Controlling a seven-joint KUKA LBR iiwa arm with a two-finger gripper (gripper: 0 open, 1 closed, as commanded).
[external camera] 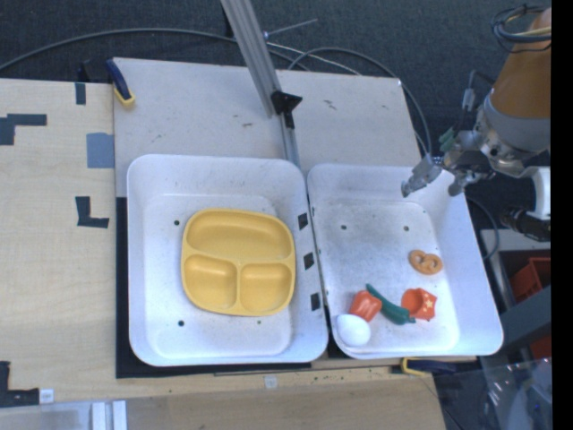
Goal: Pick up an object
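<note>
We see the gripper (440, 178) spread, nothing between its fingers, over the right bin's (466, 240) far edge; the arm (524, 79) is cut off.

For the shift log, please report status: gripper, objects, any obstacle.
Gripper over right bin's far corner, holding nothing. Pretzel, egg and red toys lie untouched. Path looks unobstructed.

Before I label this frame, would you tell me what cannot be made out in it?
- Gripper, camera view: small and blurred above the right bin's far corner, so finger state is unclear.
- Green piece: partly tucked between the two red-orange toys and; too small to identify.
- Arm: its upper part is cut off by the picture's top right.
- Yellow tray: compartment depth is unreadable from above.
</note>
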